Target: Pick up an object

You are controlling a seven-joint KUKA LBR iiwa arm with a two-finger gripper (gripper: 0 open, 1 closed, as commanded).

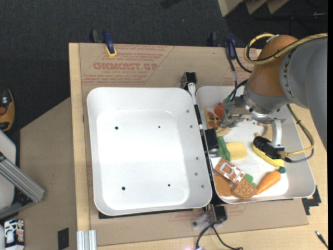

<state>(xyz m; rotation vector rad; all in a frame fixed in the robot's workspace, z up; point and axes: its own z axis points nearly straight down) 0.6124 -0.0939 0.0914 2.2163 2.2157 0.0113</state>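
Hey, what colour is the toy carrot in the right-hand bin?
Orange. The carrot shows best in the camera view.

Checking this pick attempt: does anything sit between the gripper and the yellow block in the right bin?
Nothing visible does. The gripper is low at the far end of the right bin, by red and orange pieces; the yellow block lies nearer the camera, bare floor between. A green piece flanks the block's left.

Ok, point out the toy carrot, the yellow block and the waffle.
toy carrot (269, 180): camera view, middle of its orange body.
yellow block (237, 150): camera view, centre of its top face.
waffle (243, 189): camera view, its gridded face.
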